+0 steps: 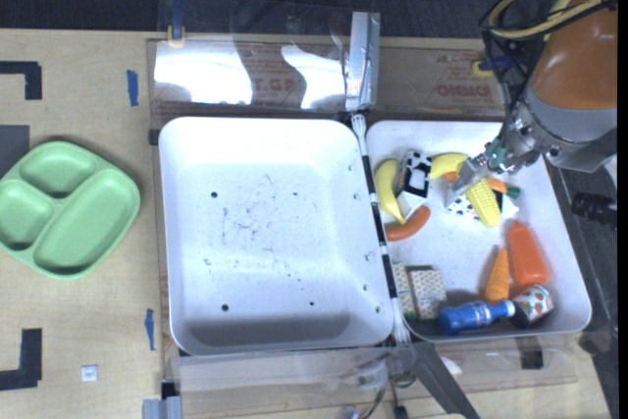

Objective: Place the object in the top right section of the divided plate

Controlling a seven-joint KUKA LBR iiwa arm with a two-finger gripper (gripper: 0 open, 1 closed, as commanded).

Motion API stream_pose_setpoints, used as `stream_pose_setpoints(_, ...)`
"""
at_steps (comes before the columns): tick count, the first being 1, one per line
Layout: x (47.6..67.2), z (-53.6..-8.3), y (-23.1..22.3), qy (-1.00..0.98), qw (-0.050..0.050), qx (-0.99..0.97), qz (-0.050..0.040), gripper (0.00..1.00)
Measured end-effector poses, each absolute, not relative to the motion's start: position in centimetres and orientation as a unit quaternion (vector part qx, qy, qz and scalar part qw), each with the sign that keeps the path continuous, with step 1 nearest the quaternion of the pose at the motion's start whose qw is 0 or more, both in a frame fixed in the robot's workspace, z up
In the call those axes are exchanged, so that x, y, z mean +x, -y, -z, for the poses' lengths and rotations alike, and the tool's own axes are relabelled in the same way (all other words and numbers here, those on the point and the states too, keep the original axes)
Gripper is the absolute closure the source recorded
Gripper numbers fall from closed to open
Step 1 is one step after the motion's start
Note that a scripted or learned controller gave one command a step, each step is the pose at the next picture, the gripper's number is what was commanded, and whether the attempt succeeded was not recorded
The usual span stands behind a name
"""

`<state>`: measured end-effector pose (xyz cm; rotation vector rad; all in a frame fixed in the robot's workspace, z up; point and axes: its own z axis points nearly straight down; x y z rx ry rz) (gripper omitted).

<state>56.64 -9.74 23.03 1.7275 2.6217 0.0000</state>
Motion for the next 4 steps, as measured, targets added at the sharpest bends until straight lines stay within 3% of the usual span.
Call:
stream_pose_setpoints(1,54.9,-24.7,1.0,-0.771,0.0,0.637,0.0001,1.0)
stream_pose_setpoints(2,52.3,-28.8,-5.0,-0.702,0.001,0.712,-0.0002,1.0)
stream_pose_setpoints(4,52.8,-8.9,-20.0,-0.614,0.001,0.789,-0.0027,1.0)
